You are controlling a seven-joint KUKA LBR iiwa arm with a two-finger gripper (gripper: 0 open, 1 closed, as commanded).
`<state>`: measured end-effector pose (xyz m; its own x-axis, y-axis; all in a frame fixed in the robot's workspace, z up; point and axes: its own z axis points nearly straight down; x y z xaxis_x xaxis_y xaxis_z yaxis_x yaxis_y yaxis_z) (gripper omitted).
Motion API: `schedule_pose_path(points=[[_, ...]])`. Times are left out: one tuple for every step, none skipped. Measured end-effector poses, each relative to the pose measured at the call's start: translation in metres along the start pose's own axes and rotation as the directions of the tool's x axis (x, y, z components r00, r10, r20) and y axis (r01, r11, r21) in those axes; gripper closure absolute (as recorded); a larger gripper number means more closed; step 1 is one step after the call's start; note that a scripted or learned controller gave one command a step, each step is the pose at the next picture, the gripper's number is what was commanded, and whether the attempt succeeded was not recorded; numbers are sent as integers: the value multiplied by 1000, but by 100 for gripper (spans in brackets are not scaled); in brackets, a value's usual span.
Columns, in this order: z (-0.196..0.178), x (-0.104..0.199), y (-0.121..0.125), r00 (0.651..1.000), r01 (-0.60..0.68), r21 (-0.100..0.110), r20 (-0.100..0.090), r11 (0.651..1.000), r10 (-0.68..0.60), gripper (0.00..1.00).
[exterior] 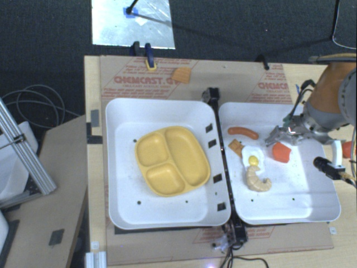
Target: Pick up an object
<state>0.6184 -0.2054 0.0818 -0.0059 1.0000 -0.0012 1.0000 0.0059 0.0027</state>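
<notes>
While our hand (280,134) hovers spread above the orange block (281,152), we risk nudging it aside if fingers descend off-centre.

The bench (95,166) bears two white bins, left (120,149) and right (312,200), side by side.

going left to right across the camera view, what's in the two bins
yellow divided plate in the left bin → then in the right bin: small orange-brown piece → fried egg → orange-red block, with the gripper just above it
</notes>
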Motion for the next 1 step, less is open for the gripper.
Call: schedule_pose_path(points=[[-2,34,-64,1000,-5,7,-4,1000,5,0]])
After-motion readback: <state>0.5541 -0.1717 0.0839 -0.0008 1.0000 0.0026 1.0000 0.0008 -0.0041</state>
